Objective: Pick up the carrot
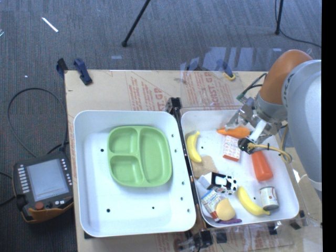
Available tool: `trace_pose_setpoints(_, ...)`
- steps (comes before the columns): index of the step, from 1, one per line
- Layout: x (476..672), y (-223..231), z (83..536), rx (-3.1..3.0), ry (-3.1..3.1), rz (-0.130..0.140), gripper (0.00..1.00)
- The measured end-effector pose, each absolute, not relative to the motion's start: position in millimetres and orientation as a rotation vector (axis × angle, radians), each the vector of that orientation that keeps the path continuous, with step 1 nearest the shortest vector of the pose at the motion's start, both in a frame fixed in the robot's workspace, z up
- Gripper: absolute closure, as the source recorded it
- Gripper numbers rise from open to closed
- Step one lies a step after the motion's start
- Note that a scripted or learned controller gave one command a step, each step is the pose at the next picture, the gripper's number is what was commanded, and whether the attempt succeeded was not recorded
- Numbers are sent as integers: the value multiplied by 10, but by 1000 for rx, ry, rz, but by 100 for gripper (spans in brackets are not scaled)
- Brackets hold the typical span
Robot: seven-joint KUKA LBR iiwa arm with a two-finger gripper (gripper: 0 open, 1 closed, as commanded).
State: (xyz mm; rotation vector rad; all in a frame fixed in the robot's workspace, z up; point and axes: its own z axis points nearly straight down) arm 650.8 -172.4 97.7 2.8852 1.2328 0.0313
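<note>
The carrot (233, 132) is a short orange piece lying on its side at the back of the right bin (292, 188), near the bin's far wall. My gripper (240, 122) hangs at the carrot's far right end, reaching in from the right under the grey wrist with the orange band. Its tip is right at the carrot's upper edge, and the wrist hides how the two meet.
The right bin also holds a banana (193, 147), a red and white packet (231, 149), an orange bottle (261, 166), a cow toy (224, 181), a second banana (251, 202), a small can (268, 197) and a yellow ball (226, 210). The left bin (84, 193) holds a green divided plate (140, 155).
</note>
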Motion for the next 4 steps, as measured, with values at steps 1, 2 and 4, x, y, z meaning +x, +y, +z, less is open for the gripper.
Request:
trace_pose_setpoints(1,6085,-1624,866,2959,1076,-7,0)
trace_pose_setpoints(2,6077,-1629,951,2967,1075,-12,100)
trace_pose_setpoints(4,6219,-1294,858,3044,797,-6,0)
